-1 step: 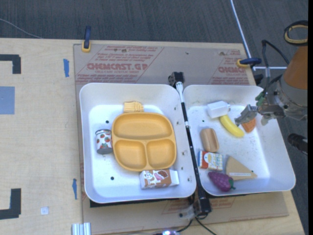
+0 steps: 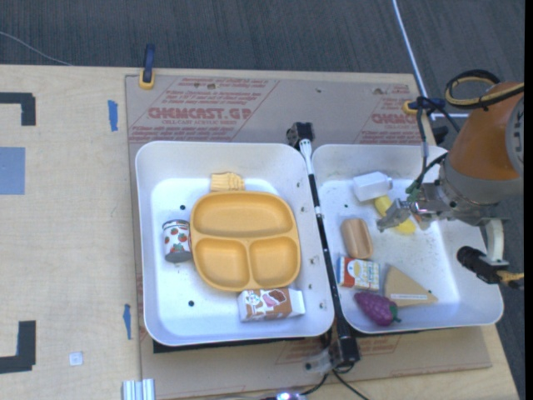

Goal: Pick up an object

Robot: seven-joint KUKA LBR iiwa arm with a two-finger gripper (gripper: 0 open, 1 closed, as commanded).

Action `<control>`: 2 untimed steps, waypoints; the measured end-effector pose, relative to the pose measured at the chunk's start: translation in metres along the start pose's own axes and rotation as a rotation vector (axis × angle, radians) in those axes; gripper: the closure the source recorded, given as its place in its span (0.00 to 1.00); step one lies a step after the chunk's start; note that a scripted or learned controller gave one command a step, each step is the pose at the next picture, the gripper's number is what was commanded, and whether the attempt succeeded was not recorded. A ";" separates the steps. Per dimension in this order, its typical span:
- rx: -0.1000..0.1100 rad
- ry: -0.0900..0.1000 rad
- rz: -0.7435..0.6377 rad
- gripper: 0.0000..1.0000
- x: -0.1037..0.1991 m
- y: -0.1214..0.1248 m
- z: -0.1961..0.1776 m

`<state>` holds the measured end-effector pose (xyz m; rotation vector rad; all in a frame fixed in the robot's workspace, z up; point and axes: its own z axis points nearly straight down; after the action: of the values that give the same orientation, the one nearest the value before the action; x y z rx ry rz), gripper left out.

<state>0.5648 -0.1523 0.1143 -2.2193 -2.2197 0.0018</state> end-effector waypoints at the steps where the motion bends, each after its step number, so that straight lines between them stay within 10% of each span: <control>1: -0.005 -0.002 0.001 1.00 -0.001 0.001 -0.011; 2: -0.005 0.000 -0.002 1.00 0.077 -0.002 -0.071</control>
<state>0.5627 -0.0757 0.1852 -2.2199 -2.2242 -0.0028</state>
